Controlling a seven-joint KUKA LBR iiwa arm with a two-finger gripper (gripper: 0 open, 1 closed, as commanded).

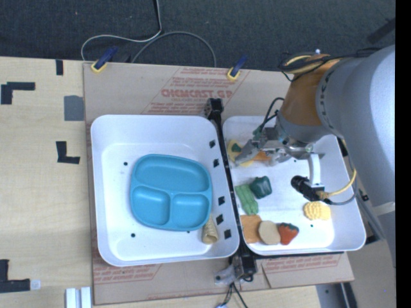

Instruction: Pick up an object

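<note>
Bright, even overhead light w/ no hard glare; both white bins (103,172) read near blown-out, so inner walls lose detail, & shadows are soft, e.g. a thin dark rim under the blue plate (170,191). Res is low & whole frame slightly soft: small items in the right-hand bin smear together, lettering on the cardboard sheet (186,92) barely legible. The arm (359,108), closest to the lens, is the blurriest part, pale grey w/ washed-out edges; dark floor at top shows grainy noise.
</note>
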